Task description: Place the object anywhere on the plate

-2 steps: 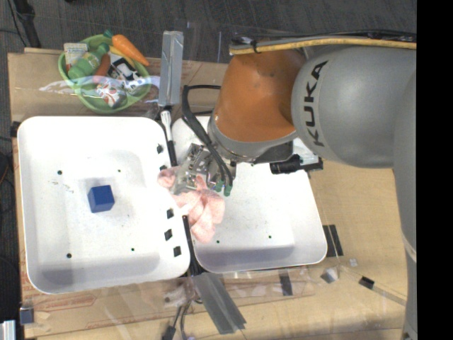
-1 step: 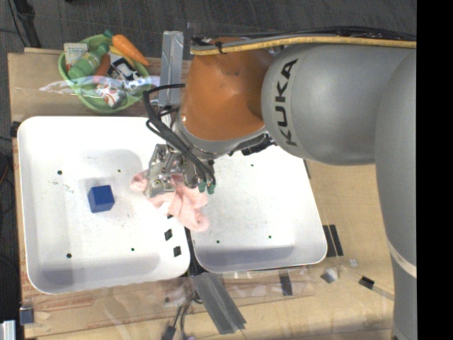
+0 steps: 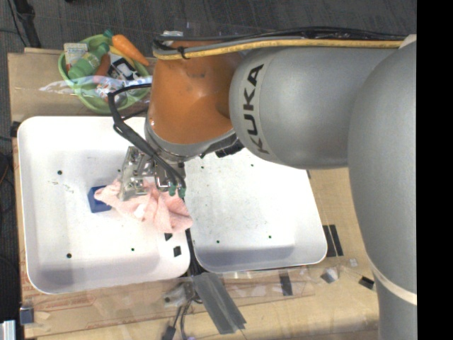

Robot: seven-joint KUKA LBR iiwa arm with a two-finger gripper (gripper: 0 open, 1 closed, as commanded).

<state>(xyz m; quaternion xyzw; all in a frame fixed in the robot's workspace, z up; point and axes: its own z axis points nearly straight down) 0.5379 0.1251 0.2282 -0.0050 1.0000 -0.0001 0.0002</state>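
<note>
Gripper (image 3: 145, 179) low over the left bin (image 3: 42, 190), its metal body right against the upper edge of a crumpled pink cloth (image 3: 164, 211), with the arm (image 3: 297, 98) and its orange band (image 3: 187, 98) covering much of the space above. You cannot tell from this view whether the gripper is clenched or released, nor whether any fold of the cloth is caught in it. The cloth, most likely the object of the task, lies on the floor of the left bin near the wall shared with the right bin (image 3: 269, 218). Its left end touches or overlaps a small blue item (image 3: 97, 199), which may be the plate, though too little of it shows for you to be sure. The step in hand reads as the pick: the gripper is at the cloth, and nothing looks lifted. The next move calls for a firm closure on a bunched part of the fabric, then a straight rise, so that you can confirm the cloth comes up before any carry begins. Expect limp material to slip or trail. A green bowl (image 3: 92, 98) of mixed items sits on the counter (image 3: 333, 190) beyond the left bin and plays no part.
</note>
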